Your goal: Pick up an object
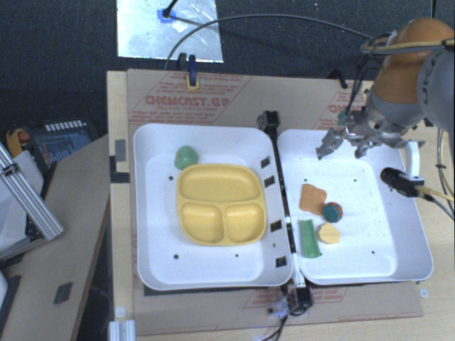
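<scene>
1. In the left shallow white plastic bin [153,190], a yellow three-compartment plastic tray [219,203] lies near the centre, with a small green rounded lump [186,156] touching its upper-left corner.
2. In the right shallow white plastic bin [387,261], four candidate objects sit in the lower-left part: a flat green rectangular bar [308,238], an orange flat wedge-shaped piece [312,198], a small teal-and-red ball [332,211] and a pale yellow round disc [328,234] (the ball is just beside the wedge and the disc).
3. Above the upper part of the right bin, the two-finger gripper [344,143] hangs clear of all four objects. Its fingers appear spread apart, and nothing is visible between them.
4. Task status, as judged: no object is grasped or lifted. The approach, closure on one object and lift are all outstanding.
</scene>
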Controlling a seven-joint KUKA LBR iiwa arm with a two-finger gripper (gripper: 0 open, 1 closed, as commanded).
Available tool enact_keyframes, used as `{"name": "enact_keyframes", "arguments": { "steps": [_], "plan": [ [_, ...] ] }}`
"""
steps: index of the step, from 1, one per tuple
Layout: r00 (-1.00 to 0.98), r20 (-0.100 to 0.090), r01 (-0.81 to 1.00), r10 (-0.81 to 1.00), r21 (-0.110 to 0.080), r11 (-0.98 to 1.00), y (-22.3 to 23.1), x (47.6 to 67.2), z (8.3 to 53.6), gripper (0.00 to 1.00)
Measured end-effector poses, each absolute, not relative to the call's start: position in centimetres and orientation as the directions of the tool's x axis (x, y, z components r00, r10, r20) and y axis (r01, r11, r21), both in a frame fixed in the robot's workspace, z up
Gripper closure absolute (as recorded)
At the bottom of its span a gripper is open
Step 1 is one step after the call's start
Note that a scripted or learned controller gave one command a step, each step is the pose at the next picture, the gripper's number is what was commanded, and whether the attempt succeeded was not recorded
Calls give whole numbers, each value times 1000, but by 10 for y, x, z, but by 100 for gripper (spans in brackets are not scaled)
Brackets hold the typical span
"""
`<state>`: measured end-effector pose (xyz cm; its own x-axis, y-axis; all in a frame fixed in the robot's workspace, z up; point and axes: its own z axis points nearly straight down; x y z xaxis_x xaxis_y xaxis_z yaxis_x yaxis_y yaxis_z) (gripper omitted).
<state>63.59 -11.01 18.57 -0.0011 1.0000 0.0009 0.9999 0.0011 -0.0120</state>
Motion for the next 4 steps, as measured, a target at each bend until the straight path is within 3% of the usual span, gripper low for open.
{"name": "enact_keyframes", "arguments": {
  "steps": [1,3,4],
  "plan": [
    [-3,0,1000,1000,1,3,-110,639,194,0],
    [-6,0,1000,1000,0,6,-111,653,101,0],
    [-6,-1,1000,1000,1,6,-111,654,85,0]
  ]
}}
